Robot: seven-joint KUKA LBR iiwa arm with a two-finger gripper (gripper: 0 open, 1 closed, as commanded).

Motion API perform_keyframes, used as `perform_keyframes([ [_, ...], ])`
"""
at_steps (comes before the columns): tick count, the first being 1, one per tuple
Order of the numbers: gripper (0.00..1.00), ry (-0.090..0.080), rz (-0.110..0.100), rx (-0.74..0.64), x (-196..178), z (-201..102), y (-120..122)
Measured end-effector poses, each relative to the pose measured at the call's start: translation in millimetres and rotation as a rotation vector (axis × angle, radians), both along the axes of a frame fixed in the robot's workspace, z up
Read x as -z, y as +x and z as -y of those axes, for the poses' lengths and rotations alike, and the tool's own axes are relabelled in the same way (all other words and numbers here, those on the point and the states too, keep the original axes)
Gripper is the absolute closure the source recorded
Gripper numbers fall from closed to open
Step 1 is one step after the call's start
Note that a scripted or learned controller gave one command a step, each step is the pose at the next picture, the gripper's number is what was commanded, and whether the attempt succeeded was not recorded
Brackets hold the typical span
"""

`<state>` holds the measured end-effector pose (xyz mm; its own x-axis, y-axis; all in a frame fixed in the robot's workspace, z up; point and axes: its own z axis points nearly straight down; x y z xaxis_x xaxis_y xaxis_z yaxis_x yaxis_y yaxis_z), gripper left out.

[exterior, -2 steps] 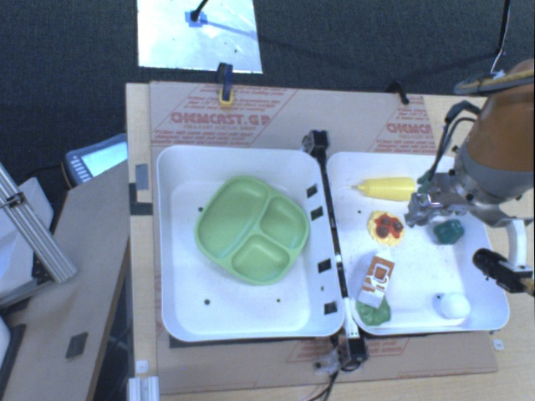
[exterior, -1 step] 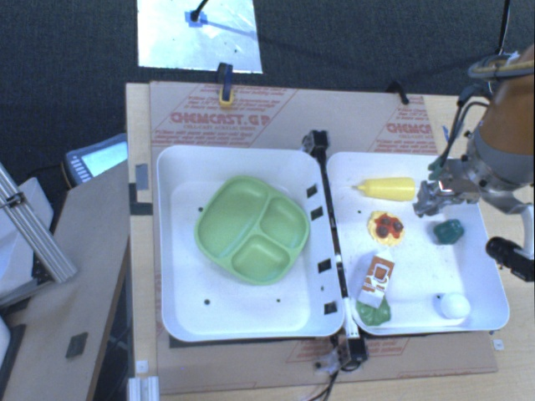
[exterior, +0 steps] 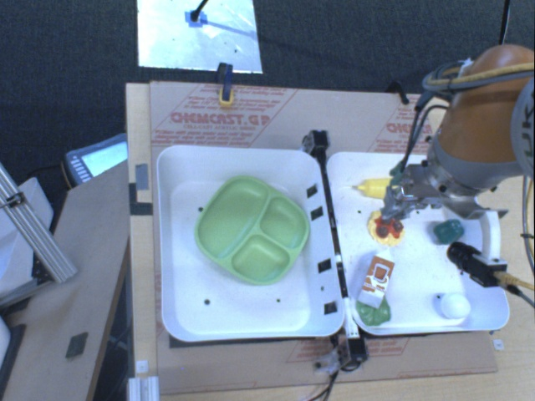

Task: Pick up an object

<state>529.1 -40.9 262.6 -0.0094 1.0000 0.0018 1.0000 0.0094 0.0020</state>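
Several small things are lying in the right bin (exterior: 481, 320), and the gripper (exterior: 391, 211) is hanging low over one of them: a small red and yellow object (exterior: 387, 231) near the middle of that bin's left half, just below a yellow piece (exterior: 370, 189) toward the far edge. From this slanted view I cannot tell how the jaws are standing, since the wrist is hiding them, nor whether they are touching the object. To do the step well, the arm is needing to centre itself squarely over the red and yellow object before dropping, so that it is sitting between the two tips rather than under one. A straight, slow descent seems wise, as a glancing touch could push it toward the divider between the bins. The orange and white packet (exterior: 377, 279), the teal block (exterior: 448, 230) and the white ball (exterior: 454, 306) are lying well apart from it, so crowding looks unlikely. Across in the left bin (exterior: 180, 174), the green tray (exterior: 251, 230) is resting untouched.
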Motion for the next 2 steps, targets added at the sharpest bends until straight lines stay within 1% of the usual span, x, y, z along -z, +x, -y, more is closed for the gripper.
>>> perform_keyframes([
  [1,1.00,-0.001,0.001,0.000,3,-48,17],
  [2,1.00,0.000,-0.002,-0.001,24,-108,26],
])
